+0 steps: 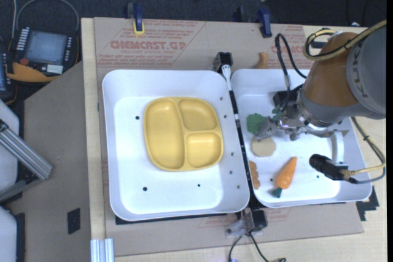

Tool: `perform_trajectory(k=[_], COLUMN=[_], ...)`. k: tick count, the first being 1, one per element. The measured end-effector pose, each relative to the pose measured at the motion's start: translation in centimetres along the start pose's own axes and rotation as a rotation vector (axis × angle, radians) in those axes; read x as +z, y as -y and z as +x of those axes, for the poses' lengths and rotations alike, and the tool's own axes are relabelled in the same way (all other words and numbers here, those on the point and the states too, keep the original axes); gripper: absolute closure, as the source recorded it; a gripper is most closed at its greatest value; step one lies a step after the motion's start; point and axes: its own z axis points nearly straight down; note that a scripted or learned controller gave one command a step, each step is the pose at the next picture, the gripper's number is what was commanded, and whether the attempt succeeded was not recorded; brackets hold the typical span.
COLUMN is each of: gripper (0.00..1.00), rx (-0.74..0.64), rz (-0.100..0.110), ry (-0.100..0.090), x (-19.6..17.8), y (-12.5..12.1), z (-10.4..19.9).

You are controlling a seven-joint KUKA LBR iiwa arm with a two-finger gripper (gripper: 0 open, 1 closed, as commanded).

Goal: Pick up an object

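The pincer (274, 126) is hung low in the right bin (350, 190), right by the green piece (254, 122) and tan disc (264, 146); its state can't really be told. Probably best if one item gets centred before anything's squeezed, carrot (286, 173) left alone.

Two white bins (123, 150); one yellow plate (183, 132), one carrot (285, 173), one green piece (255, 123), one tan disc (264, 147).
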Motion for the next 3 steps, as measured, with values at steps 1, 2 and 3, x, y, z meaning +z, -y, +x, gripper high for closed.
perform_trajectory(k=[1,2,3], gripper=[0.00,1.00,1.00], rx=[0.000,0.000,-0.001], rz=[-0.008,-0.016,-0.012], ry=[0.000,0.000,0.004], x=[1.6,0.4,-4.0], y=[-0.2,-0.4,0.0], z=[0.0,0.1,0.2])
